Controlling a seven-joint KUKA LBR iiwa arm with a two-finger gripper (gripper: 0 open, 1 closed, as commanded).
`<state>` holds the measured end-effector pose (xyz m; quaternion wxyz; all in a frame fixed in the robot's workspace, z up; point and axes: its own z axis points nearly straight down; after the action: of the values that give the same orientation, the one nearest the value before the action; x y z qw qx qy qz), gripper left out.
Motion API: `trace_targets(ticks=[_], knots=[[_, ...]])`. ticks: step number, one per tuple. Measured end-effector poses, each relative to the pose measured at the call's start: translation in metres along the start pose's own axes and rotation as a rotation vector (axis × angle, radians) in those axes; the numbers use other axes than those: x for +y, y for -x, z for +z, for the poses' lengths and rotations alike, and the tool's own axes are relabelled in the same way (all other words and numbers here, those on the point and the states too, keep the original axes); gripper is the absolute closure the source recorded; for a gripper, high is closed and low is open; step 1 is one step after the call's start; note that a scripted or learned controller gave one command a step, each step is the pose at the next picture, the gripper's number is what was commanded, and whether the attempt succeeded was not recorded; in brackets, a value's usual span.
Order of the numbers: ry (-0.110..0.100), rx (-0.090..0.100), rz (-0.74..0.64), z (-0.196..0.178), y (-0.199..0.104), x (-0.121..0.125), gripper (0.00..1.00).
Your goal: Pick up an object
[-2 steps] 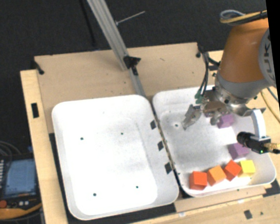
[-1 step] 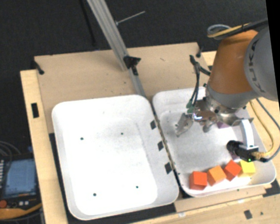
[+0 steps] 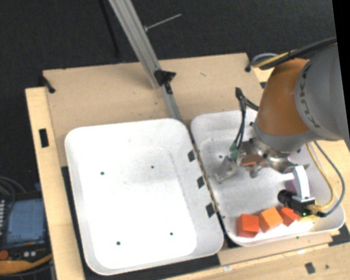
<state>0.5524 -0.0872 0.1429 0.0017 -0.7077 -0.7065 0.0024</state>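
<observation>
Three orange blocks lie in a row along the front wall of the right white bin [image 3: 215, 131]: one at the left [image 3: 248, 225], one in the middle [image 3: 270, 219], and a redder one at the right [image 3: 288, 215]. My gripper [image 3: 225, 169] hangs over the middle-left of that bin, near its left wall. It sits behind and to the left of the blocks, apart from them. The grey and orange wrist [image 3: 283, 109] covers the bin's back right part.
The left white bin [image 3: 137, 192] stands beside the right one, their walls touching at the middle. A slanted metal pole [image 3: 139, 38] rises from the back of the bench. A blue-screened device [image 3: 23, 223] sits off the bench at the left.
</observation>
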Motion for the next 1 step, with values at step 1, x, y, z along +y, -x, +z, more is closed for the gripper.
trace_targets(ticks=[1], knots=[[0.009, 0.000, 0.007, -0.0143, 0.0005, 0.0019, 1.00]])
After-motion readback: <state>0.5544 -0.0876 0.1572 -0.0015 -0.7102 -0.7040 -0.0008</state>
